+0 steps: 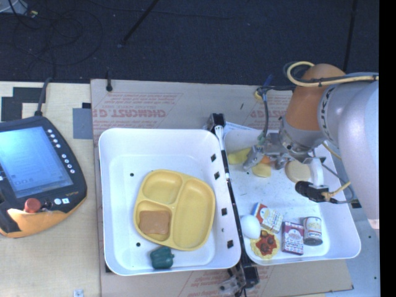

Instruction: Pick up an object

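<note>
Hovering gripper [265, 158] just above yellow object [262, 170]

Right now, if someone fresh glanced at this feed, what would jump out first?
Probably the yellow divided tray in the left bin, with a brown piece in one compartment and a dark green object just beyond its near edge. Next, the grey arm reaching over the right bin, its gripper low among yellow items at the far end. Small packaged items cluster along that bin's near edge.
</note>
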Robot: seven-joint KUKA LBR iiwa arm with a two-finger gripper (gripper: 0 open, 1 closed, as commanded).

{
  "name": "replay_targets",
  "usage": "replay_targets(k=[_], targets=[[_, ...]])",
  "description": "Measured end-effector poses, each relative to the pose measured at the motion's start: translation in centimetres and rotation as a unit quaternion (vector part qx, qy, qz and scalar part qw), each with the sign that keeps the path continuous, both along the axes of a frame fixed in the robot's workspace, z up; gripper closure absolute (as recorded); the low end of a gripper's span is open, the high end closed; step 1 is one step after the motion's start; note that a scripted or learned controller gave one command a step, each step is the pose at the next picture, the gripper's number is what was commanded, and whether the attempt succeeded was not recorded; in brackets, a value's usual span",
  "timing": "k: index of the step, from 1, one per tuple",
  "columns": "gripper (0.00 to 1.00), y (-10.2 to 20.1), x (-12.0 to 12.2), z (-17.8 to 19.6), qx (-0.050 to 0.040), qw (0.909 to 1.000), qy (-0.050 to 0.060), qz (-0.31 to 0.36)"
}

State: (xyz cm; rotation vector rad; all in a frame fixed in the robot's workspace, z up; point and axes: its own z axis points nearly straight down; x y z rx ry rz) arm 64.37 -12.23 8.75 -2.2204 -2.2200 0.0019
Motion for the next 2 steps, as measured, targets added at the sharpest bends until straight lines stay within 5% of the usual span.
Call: replay_targets(k=[2], targets=[[0.0,2.05,-0.04,-0.03,0.0,1.0,0.001,0.001]])
